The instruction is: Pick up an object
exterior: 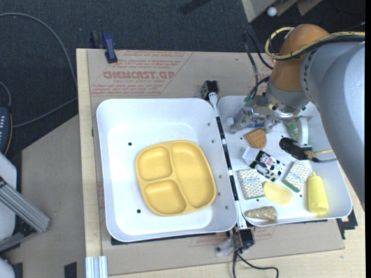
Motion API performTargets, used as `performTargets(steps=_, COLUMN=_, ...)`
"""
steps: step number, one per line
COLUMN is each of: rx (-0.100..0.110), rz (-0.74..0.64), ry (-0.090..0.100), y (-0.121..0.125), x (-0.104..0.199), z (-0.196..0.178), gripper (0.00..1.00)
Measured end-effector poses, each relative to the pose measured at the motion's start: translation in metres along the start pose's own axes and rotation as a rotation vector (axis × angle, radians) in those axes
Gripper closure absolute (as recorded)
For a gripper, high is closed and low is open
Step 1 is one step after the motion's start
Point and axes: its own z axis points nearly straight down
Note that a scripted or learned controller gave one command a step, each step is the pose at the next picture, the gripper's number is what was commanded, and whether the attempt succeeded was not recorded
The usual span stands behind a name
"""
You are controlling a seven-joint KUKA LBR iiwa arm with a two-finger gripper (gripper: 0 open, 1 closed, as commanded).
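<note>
I see a tan, biscuit-like flat piece (255, 138) in the right white bin (342, 204), toward its 11 o'clock corner. The grey metal gripper (250, 120) sits just at its 12 o'clock; I cannot tell how wide it stands or whether it holds anything. At 5 o'clock lies a yellow plastic bottle (316, 193). The left white bin (116, 155) bears a yellow three-compartment plate (175, 177).

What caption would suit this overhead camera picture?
Robot gripper reaches into the cluttered right bin; a yellow divided plate sits in the left bin.

Yellow divided plate (175, 177) in left bin (110, 155).
</note>
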Motion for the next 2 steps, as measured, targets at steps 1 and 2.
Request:
performTargets(steps=1, rx=-0.032, rz=-0.006, ry=-0.001, y=-0.020, x=-0.044, z=-0.004, gripper=0.00)
performTargets(steps=2, rx=-0.032, rz=-0.006, ry=0.000, y=-0.046, x=-0.013, z=-0.003, gripper=0.00)
